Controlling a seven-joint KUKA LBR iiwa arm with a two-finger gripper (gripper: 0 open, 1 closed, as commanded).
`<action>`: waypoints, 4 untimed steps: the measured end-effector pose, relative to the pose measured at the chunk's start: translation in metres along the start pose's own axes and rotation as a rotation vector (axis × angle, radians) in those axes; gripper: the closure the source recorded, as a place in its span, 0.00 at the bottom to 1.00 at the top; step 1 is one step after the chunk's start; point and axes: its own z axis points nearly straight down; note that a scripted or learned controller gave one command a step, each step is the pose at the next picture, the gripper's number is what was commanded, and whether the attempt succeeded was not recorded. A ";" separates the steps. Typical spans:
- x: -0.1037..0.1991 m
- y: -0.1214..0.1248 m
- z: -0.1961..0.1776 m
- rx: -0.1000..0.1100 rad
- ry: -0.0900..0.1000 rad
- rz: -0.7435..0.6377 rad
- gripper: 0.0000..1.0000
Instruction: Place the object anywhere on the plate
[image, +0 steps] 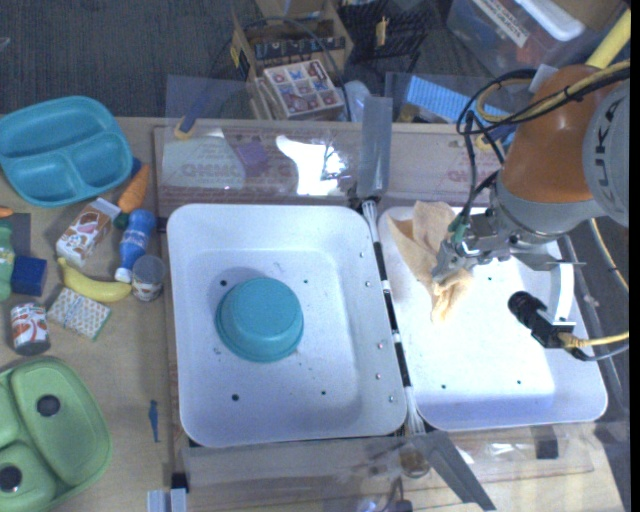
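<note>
A round teal plate (260, 318) lies in the left white bin (200, 400), a little left of its middle. A crumpled tan cloth (425, 228) sits at the back left of the right bin (500, 390), and one end of it (451, 295) trails toward the bin's middle. My gripper (447, 264) comes in from the right and is down on the cloth's middle, its fingers pinched on the fabric. The arm's orange band (550, 130) hangs above the right bin's back edge.
The raised rims between the two bins (390, 310) run front to back. On the bench left of the bins lie a teal divided tray (65, 150), a banana (92, 283), small cans and cartons, and a green tray (45, 430). Boxes stand behind the bins.
</note>
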 end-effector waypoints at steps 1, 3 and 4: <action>0.090 -0.024 0.032 0.002 0.001 0.039 1.00; 0.193 0.063 0.071 -0.003 -0.003 -0.152 1.00; 0.193 0.063 0.071 -0.002 -0.001 -0.153 0.00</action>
